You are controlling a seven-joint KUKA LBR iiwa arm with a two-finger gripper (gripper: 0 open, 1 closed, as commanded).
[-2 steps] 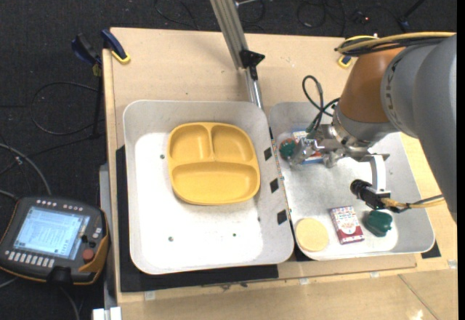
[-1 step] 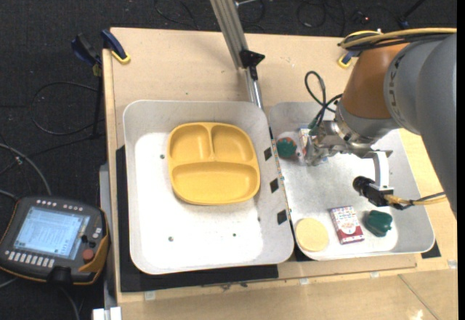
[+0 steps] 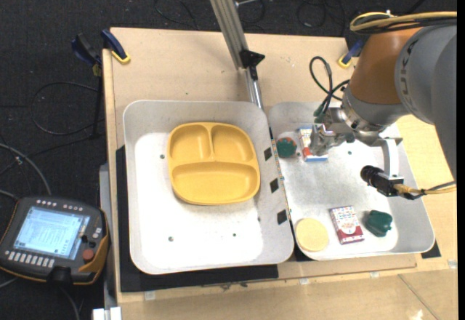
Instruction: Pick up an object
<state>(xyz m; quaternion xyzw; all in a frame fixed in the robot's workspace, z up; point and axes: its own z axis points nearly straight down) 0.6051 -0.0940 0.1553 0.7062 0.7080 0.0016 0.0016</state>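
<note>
Left bin (image 3: 145,238) holds a yellow tray (image 3: 213,163).

Robotics lab: teach pendant (image 3: 54,238), loose floor cables (image 3: 51,104), bench (image 3: 174,64).

Yellow divided plate (image 3: 213,164) in left bin (image 3: 145,238); teach pendant (image 3: 51,238) on floor, lower left.

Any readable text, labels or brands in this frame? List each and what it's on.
"KUKA": partial, vertical lettering on the grey arm.
Red box in the right bin: print too small to read.
Small box by the gripper: print blurred.
Teach pendant screen: unreadable.
</note>
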